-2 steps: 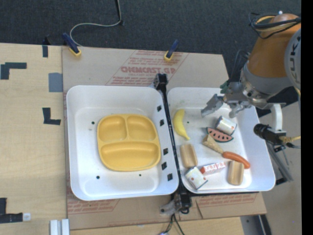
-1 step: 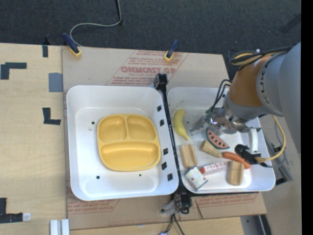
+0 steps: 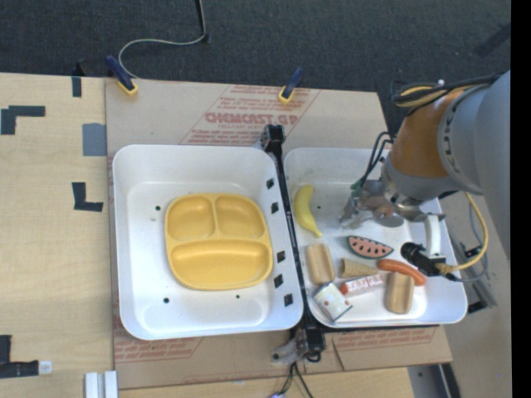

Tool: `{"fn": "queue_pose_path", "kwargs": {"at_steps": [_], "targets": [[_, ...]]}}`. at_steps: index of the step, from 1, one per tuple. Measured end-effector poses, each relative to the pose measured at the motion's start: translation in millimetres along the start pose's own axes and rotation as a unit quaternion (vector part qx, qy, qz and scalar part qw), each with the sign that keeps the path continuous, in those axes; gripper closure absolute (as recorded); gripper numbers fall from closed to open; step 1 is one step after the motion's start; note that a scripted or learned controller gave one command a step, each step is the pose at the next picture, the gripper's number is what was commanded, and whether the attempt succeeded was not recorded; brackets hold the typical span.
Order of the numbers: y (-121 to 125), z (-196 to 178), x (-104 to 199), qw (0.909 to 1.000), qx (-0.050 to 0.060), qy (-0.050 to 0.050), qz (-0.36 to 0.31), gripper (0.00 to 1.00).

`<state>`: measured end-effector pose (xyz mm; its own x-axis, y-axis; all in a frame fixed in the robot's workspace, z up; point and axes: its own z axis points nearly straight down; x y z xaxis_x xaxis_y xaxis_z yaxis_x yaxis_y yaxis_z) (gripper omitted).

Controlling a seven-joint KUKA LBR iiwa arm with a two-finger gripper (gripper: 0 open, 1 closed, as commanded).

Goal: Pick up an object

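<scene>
Two shallow white bins are sitting side by side on a cardboard sheet [image 3: 241,110] covering the bench. The left bin [image 3: 133,222] is holding a yellow divided plate [image 3: 219,240], lying flat near its middle. The right bin [image 3: 448,305] is holding the toy foods: a banana [image 3: 306,210] is lying along its left side, next to the divider; a watermelon slice [image 3: 368,246] is resting near the centre; just below it an ice-cream cone [image 3: 358,267] and an orange carrot [image 3: 401,269] are lying close together; a bread roll [image 3: 319,263] is standing left of the cone, and a second roll [image 3: 398,293] is lying toward the lower right corner. A small white carton [image 3: 333,302] and a red-and-white wrapped bar [image 3: 362,285] are lying along the lower edge, the bar touching the carton's upper right.

The grey arm with its orange band [image 3: 419,143] is reaching in from the right, over the right bin. The gripper [image 3: 358,208] is hanging above the bin floor between the banana and the watermelon slice, apart from both. How wide the gripper is set cannot be told at this angle; no object is visibly within it. Two yellow-and-blue clamps [image 3: 121,75] [image 3: 291,85] are pinning the cardboard at its far edge
</scene>
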<state>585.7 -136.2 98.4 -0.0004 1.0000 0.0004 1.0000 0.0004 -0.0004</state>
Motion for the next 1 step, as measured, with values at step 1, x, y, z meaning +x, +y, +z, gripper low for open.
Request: {"fn": "queue_pose_path", "kwargs": {"at_steps": [1], "targets": [[0.0,0.1,0.0,1.0,0.0,0.0,0.0,0.0]]}}
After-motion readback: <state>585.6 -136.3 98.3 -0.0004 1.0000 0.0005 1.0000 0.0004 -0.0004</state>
